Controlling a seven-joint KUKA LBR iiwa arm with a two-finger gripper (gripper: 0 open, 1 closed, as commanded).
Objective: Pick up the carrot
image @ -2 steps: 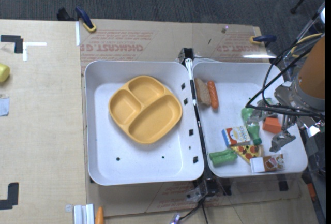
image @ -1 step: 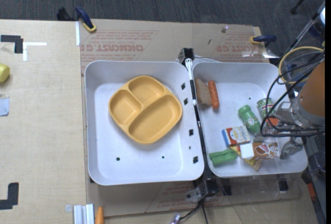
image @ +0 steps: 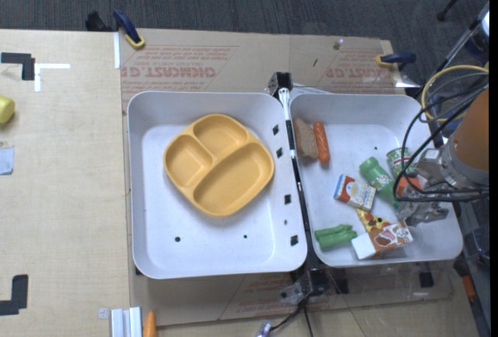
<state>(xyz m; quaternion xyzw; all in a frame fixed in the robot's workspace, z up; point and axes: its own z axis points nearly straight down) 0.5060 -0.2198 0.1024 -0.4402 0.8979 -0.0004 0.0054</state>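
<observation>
— Over on the right side of the table (image: 62,234), what sits in that white bin?

— The right bin (image: 354,114) holds the clutter. The carrot (image: 320,142) lies near the bin's upper left corner, long axis running up and down the view, right beside a brown slice of bread (image: 306,138) that lies between it and the bin's left wall. Nothing is touching the carrot from above.

— And the arm?

— The arm (image: 475,137), grey with an orange band, reaches in from the right edge. Its pincer (image: 424,199) hangs over the right part of that bin, well apart from the carrot. I cannot tell whether it is apart or together; cables and metal parts crowd it and blur the tips.

— What lies near the pincer?

— A green can-like item (image: 373,172) just to its left, a small red and white carton (image: 354,191) beyond that, and a printed pizza-style box (image: 383,236) below. A green pea pod (image: 335,235) lies near the bin's lower left.

— The other bin?

— The left bin (image: 156,250) holds a yellow divided plate (image: 219,164), three compartments, lying flat around its middle.

— Anything outside the bins?

— Cardboard (image: 187,63) under both bins, held by blue clamps (image: 128,28) at the top corners. A yellow object (image: 6,110) lies at the table's far left edge.
</observation>
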